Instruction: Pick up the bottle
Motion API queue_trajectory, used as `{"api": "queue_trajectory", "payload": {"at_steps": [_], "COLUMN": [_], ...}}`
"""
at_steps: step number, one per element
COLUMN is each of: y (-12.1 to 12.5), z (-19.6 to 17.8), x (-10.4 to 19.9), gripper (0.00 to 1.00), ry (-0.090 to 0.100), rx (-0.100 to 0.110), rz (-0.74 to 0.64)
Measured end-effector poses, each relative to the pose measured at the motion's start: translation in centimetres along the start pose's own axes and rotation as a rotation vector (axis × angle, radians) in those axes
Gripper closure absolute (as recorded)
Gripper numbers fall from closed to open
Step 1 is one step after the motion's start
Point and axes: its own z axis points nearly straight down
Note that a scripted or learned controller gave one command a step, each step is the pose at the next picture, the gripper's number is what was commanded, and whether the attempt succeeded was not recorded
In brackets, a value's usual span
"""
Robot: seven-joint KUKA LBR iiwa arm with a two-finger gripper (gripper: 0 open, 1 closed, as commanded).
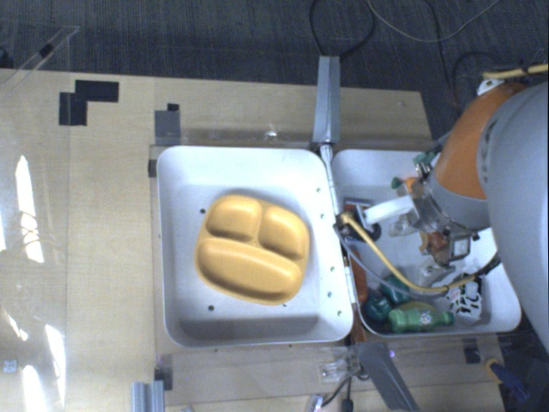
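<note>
One green bottle (pixel 419 318) lies on its side at the near edge of the right bin (pixel 377 168). One yellow three-part tray (pixel 252 247) sits in the left bin (pixel 180 230). The gripper (pixel 410 217) hangs above; its grip I cannot tell. Wooden bench (pixel 94 230), dark carpet (pixel 214 24).

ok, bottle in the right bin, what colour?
Green, with a patterned label, seen in the camera view: bottle.

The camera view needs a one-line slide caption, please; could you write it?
KUKA arm over the right bin, green bottle lying at its near edge; yellow tray in the left bin.
</note>
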Motion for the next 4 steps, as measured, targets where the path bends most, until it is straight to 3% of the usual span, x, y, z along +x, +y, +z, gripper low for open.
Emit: {"api": "queue_trajectory", "payload": {"at_steps": [1, 2, 3, 4], "y": [-5.1, 1.9, -5.6, -1.4], "z": [5.0, 4.9, 5.0, 4.9], "x": [0.9, 1.6, 1.0, 0.2], "gripper": [0.00, 0.00, 0.00, 0.00], "ry": [-0.004, -0.002, -0.004, -0.002], "rx": [0.003, 0.001, 0.003, 0.002], "rz": [-0.017, -0.122, -0.066, 0.003]}}
